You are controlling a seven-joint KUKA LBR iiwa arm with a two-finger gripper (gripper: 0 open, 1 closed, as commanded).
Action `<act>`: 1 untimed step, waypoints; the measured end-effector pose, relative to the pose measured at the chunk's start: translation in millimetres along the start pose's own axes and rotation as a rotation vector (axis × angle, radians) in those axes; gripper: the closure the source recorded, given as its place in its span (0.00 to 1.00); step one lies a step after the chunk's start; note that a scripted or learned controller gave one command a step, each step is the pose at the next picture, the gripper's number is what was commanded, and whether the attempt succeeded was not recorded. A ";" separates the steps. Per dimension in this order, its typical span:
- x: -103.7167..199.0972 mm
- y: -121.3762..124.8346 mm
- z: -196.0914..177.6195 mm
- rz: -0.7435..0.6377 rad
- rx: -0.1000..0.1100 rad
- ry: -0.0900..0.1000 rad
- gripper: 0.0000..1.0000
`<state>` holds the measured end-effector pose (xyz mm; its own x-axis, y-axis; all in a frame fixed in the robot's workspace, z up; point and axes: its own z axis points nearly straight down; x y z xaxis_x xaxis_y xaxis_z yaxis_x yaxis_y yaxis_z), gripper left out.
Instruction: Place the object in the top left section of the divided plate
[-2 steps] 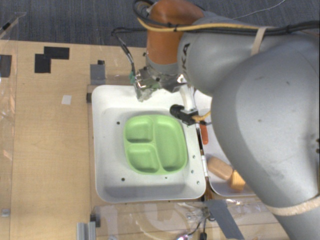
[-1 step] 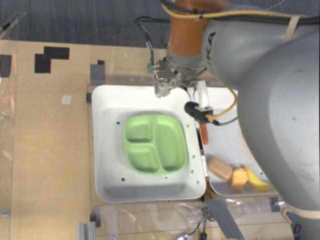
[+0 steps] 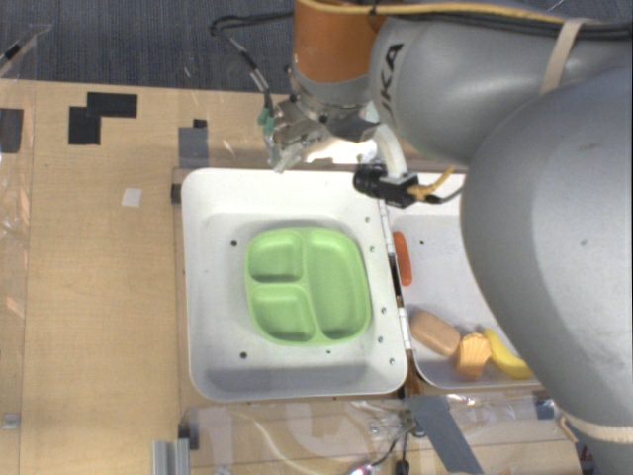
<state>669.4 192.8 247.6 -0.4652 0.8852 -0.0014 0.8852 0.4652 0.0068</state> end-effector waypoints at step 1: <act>2.9 1.1 0.9 -0.170 0.000 0.000 1.00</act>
<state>669.1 195.9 246.6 -0.6082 0.7938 -0.0030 0.7938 0.6082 0.0065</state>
